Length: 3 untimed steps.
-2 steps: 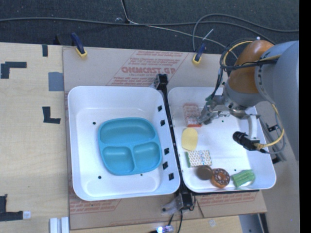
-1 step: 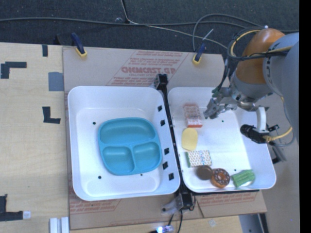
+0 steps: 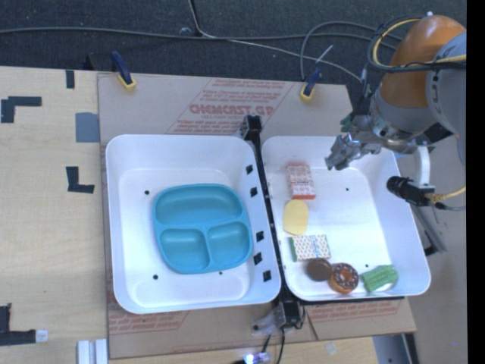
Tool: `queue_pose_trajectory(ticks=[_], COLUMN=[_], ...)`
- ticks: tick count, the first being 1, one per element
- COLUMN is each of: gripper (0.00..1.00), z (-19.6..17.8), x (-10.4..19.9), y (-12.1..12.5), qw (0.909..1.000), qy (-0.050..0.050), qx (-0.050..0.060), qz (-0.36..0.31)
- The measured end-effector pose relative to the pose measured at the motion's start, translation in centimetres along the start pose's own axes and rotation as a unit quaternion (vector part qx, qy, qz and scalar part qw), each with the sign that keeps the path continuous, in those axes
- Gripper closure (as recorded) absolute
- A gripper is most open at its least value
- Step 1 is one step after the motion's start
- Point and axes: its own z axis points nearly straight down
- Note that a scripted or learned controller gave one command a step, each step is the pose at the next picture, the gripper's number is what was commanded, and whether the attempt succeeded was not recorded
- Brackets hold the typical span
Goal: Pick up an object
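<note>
At the left of the frame the left bin (image 3: 121,203) holds a blue divided plate (image 3: 202,227), lying flat across its middle, with three compartments. It is wide and low; I judge its rim a poor hold for two fingers, so I leave it alone.

Past the black divider (image 3: 260,203) at centre, the right bin (image 3: 402,226) holds the small things. Nearest the divider, in the bin's upper left, a small red and white box (image 3: 300,180) lies flat. Just below it sits a yellow rounded piece (image 3: 296,218), then a patterned flat packet (image 3: 311,246). Along the bin's lower edge a dark brown round piece (image 3: 318,268) touches a sprinkled doughnut (image 3: 344,277), with a green piece (image 3: 380,277) just beside it at the lower right.

I would go for the box. It looks light and stiff, with straight parallel sides that should not slip, so I would close across its narrow width at mid-length. The yellow piece looks smooth and rounded and may squirt out; the packet lies too flat to get under.

My gripper (image 3: 338,158) hangs at the upper right of the bin, over bare floor, to the right of the box and apart from it. Nothing lies between my fingers; whether they stand apart or together I cannot tell at this slant.
</note>
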Motion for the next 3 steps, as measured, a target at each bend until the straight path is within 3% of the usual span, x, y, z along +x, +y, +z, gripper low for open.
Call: queue_pose_trajectory(ticks=[1,3], gripper=[1.0,1.0], z=[-5.5,-4.5], x=[1.0,12.1], y=[0.5,1.2], qw=[1.0,1.0], qy=[0.0,0.001], qx=[0.0,0.003], qz=[0.0,-0.002])
